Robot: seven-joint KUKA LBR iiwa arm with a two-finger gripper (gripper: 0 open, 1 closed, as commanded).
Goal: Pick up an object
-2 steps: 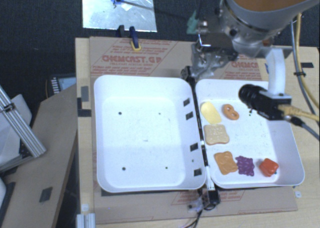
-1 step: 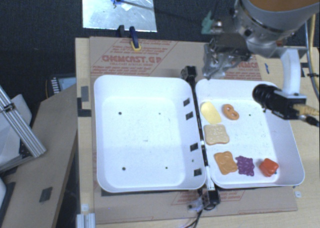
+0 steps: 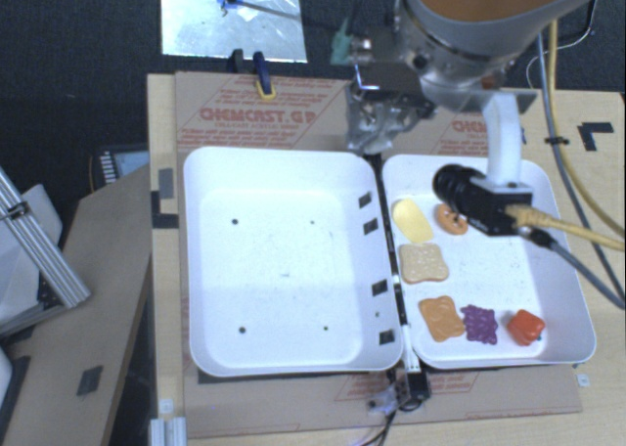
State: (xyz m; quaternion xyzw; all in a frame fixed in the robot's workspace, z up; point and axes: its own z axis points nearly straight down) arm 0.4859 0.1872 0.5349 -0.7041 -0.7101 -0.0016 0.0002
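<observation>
**Gripper hanging at the back rim, toys lying in the right-hand bin**

The gripper (image 3: 374, 141) is hanging over the far edge of the bins, right abt where the left-hand bin (image 3: 210, 239) and the right-hand bin (image 3: 562, 283) are meeting. I can't tell if it's open or closed, bc it's looking blurry from up here.

All the things to pick are lying in the right-hand bin. The closest one is the yellow piece (image 3: 412, 220). It's lying toward the front & a bit to the view's right of the gripper, near the wall btwn the bins. Its long side is pointing mostly back-to-front, leaning a little.

Just beside it is lying an orange ring (image 3: 452, 220), & a tan bread slice (image 3: 424, 264) is sitting in front of it. Nearer the front are lying an orange chunk (image 3: 441, 318), purple grapes (image 3: 478, 324) & a red-orange pepper (image 3: 525, 327).

I'm guessing the gripper is needing to go forward, a bit right, then down, grabbing the yellow piece across its thin side.
</observation>
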